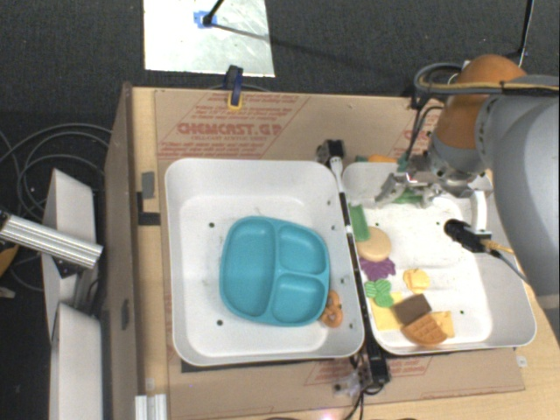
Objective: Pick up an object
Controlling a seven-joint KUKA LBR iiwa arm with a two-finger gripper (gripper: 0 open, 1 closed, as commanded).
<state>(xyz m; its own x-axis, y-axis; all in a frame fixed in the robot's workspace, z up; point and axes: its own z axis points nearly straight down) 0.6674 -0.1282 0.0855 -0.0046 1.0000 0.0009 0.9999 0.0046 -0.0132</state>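
Gripper (409, 187) hangs over the right bin's (507, 322) far end; whether it is apart or together, cannot tell. Toy food lies nearer the camera, along the bin's left wall: tan round piece (375, 247), purple piece (379, 268), brown block (412, 308), long axis slanting.

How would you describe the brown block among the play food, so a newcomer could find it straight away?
Start at the right-hand white bin, the one crowded with small toy food. Go to its near edge, where the pieces bunch together. The brown block is a dark, chocolate-coloured rectangle lying just above the orange waffle-patterned piece and below the small yellow piece; it is the darkest item in that cluster.
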